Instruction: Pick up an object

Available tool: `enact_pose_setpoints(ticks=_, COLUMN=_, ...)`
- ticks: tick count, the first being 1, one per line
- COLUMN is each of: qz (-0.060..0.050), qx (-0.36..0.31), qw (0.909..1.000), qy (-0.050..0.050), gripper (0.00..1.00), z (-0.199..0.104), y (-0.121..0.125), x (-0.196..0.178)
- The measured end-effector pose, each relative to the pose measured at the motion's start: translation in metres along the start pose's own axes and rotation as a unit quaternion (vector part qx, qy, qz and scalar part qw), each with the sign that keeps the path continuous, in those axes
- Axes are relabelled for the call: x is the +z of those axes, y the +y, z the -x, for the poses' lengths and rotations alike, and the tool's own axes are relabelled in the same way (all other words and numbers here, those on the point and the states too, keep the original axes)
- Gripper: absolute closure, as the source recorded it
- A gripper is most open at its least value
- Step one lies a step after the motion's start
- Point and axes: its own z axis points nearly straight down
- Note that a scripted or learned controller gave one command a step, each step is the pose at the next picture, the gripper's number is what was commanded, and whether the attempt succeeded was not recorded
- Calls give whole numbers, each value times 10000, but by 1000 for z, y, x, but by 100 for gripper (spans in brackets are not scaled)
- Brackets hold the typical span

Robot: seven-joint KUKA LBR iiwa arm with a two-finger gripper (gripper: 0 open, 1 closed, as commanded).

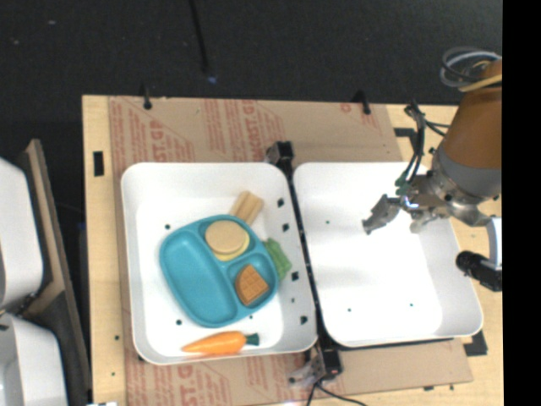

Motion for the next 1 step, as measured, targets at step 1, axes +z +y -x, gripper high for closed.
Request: enact_pose_setpoints(ticks=1, qz=32, qx=-4, qw=10000, qy=-3, gripper=0, z=0, y=1, x=-3)
